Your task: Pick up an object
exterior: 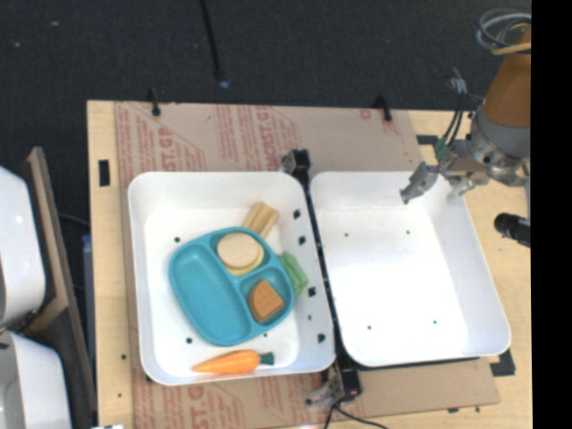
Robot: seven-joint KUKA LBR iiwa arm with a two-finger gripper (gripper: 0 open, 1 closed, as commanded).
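All the things to pick from sit in the left bin. The biggest is a blue tray with little rooms in it. A round pale cookie lies in its top room, and a brown square of toast lies in the room below that. A tan wooden block pokes out just past the top edge of the tray. A green piece peeks out on the tray's right side. A toy carrot lies near the front wall of the bin, apart from the tray.

The right bin sits just beside the left one, with their walls touching in the middle.

The gripper hangs over the back corner of the right bin, well apart from all the toys. It has nothing in it (I cannot tell its pose, it looks too small and blurry).

So I think the job has not really begun. No toy is lifted. The arm would have to cross to the left bin, come down on one toy, grab it and lift.
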